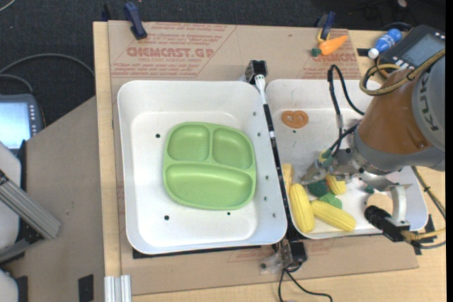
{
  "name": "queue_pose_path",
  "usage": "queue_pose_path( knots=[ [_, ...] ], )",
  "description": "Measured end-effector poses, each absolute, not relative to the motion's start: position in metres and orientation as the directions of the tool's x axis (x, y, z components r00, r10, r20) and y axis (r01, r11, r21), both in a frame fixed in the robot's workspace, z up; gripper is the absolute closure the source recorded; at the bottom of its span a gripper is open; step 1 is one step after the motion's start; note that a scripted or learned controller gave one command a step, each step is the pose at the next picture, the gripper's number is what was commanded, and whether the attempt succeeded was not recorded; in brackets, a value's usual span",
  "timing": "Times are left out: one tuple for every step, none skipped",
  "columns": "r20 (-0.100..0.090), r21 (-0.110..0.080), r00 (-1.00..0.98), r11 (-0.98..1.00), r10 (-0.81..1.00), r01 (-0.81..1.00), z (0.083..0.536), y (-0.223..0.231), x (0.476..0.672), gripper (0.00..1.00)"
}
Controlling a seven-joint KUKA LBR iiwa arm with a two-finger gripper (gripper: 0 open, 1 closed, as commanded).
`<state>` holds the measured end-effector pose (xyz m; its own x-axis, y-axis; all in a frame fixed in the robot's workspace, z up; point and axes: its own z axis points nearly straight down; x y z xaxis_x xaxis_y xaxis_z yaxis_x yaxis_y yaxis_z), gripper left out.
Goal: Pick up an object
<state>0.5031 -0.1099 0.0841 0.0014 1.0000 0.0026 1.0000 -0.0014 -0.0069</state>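
Camera view: gripper point(327, 172) hangs low in the right bin point(311, 92), grip state unclear. 2 corn cobs point(301, 207) lie at its 6 o'clock, a pretzel point(295, 119) at 11. Green plate point(209, 166) sits in the left bin point(141, 152), at 9 o'clock.

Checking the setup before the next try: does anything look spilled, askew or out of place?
Nothing looks spilled or damaged. The green divided plate lies flat in the left bin. In the right bin, the pretzel sits alone, while two corn cobs and small pieces crowd together under the arm, one cob against the dividing wall.
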Motion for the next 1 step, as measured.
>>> queue_pose_path(
  knots=[
    [-0.001,0.004,0.002,-0.002,1.000,1.000,0.0954,-0.1113,0.5075,1.00]
  ],
)
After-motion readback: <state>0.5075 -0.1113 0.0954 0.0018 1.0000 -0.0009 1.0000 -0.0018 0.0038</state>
